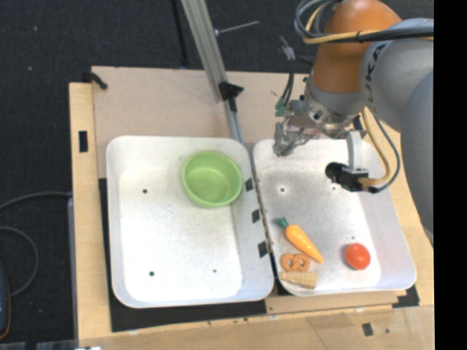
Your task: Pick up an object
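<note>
From my seat, the likeliest pick is the carrot (303, 242), a small orange cone with a green stub at its upper-left end; it looks like smooth moulded plastic and lies flat on the floor of the right bin (379, 210), pointing down and to the right. Taking the carrot as my landmark: just below it, near the bin's front edge, sit a pretzel (294, 262), knotted and brown, and a pale ridged cracker (300, 278) that touches or nearly touches the pretzel. To the carrot's right, apart from it, is a tomato (357, 256), round, red and glossy. Well up and slightly left of the carrot, over the bin's far-left corner, hangs the gripper (284, 144); I cannot tell its state, since the tip is dark and foreshortened at this angle. Nothing appears to be carried there.

So I judge the task barely begun: every object lies in a bin, and the approach, descent, grasp and lift all remain. Far to the carrot's upper left, in the left bin (131, 217), stands a green bowl (211, 178), round and matte. Both bins are shallow white trays with rounded corners and speckled floors.
</note>
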Controlling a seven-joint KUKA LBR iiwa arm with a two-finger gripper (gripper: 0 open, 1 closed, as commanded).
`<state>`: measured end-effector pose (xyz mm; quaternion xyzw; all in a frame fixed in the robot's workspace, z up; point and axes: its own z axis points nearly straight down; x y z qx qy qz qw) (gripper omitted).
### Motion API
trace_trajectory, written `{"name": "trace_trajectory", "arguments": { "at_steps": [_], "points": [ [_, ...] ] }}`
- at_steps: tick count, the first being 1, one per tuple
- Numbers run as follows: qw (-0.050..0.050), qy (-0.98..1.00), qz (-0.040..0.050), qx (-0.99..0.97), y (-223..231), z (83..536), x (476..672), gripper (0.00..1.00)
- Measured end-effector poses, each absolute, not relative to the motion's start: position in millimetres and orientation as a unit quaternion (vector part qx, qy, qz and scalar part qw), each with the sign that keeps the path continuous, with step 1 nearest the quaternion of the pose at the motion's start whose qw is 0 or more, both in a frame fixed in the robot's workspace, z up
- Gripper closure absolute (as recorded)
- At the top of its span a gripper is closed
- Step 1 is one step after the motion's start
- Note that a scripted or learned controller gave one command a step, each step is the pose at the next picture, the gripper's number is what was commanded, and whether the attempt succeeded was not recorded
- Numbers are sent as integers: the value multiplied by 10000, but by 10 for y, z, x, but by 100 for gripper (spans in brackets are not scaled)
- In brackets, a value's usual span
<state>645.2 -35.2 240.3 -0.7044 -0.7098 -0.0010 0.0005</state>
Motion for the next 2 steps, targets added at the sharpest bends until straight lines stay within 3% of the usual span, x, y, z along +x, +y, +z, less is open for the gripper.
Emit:
{"name": "trace_trajectory", "arguments": {
  "at_steps": [2],
  "points": [
    [11, -7097, 0, -7045, 634, 2277, 6223, 100]
  ]
}}
